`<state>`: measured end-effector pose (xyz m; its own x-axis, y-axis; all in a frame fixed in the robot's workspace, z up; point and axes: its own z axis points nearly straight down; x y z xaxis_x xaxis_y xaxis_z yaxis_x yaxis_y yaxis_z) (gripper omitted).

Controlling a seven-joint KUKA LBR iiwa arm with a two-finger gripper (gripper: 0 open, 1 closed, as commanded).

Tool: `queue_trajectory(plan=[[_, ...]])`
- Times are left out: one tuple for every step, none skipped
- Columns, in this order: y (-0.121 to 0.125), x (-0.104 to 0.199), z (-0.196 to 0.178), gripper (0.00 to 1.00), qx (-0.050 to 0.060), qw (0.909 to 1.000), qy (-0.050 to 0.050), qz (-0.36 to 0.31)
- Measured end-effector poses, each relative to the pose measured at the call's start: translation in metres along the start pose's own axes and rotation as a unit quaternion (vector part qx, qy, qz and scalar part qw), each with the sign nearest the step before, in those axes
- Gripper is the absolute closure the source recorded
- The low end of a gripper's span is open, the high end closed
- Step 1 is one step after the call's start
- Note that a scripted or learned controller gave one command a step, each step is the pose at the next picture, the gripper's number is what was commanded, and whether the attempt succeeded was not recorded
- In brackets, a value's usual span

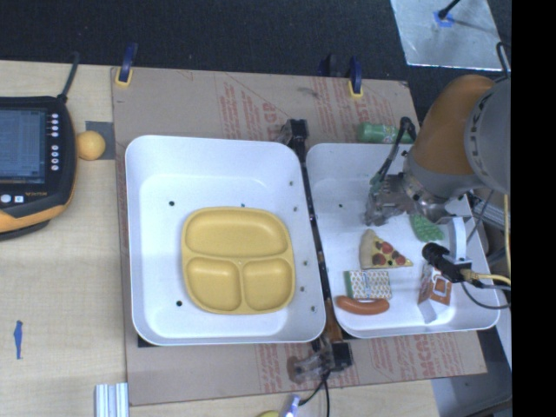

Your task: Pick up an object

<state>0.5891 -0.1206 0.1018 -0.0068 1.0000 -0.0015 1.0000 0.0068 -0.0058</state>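
The gripper point(383, 205) hangs low in the right bin point(340, 170), just above a pizza slice point(382, 252) — whether its jaws are open or closed I cannot tell. Nearer the front lie a sausage point(362, 305) and a patterned packet point(369, 283). The left bin point(148, 189) holds a yellow divided plate point(236, 259).

Bench point(52, 320): cardboard sheet point(226, 102) (clamped), two white bins point(148, 233), pendant point(30, 168), ball point(89, 144).

Yellow divided tray point(236, 260) in left white bin point(148, 233). Beside it, right bin point(339, 176): red-spotted tan pizza slice point(381, 252), reddish-orange sausage point(362, 305), green item point(426, 228).
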Motion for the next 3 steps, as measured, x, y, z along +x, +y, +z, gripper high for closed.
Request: queue_trajectory(plan=[[0.000,-0.001,-0.010,1.00,0.001,1.0000,-0.001,-0.001],[0.000,-0.001,-0.010,0.00,0.001,1.0000,-0.001,-0.002],[-0.033,-0.015,-0.040,0.00,-0.001,1.0000,0.000,0.001]])
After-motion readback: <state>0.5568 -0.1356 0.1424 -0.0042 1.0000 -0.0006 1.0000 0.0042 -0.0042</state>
